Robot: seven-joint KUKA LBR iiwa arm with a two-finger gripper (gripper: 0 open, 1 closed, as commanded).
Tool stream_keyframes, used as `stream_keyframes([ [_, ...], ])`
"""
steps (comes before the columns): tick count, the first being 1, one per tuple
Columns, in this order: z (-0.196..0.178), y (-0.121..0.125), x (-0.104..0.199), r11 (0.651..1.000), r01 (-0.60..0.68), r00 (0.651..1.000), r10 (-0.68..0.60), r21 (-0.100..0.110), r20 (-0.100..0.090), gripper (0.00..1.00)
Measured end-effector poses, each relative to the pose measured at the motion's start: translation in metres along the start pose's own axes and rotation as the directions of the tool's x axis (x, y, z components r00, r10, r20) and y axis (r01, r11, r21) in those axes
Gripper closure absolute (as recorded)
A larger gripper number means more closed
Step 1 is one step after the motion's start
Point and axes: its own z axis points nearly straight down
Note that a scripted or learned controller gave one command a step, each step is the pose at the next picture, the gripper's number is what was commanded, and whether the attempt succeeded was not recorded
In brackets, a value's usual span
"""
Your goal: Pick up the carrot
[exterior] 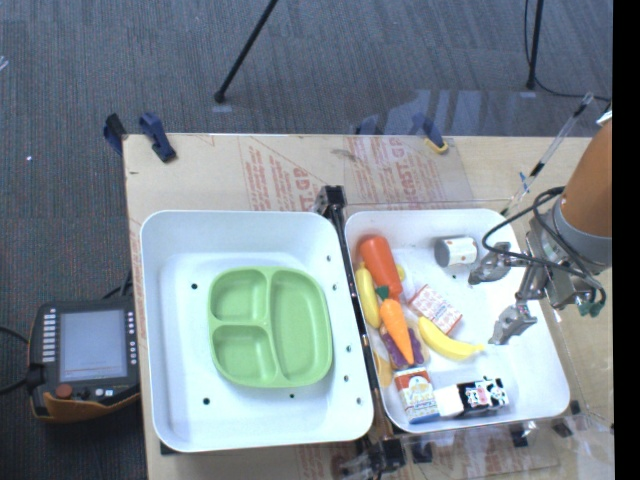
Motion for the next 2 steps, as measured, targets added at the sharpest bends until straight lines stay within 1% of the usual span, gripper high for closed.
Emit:
stream_keyframes([
  [1, 0.063, 0.074, -0.031, 0.997, 0.077, 0.997, -0.077, -0.005, -0.005, 0.00],
  [2, 0.139, 0.076, -0.007, 1.000, 0.027, 1.000, -0.027, -0.001, -0.005, 0.00],
])
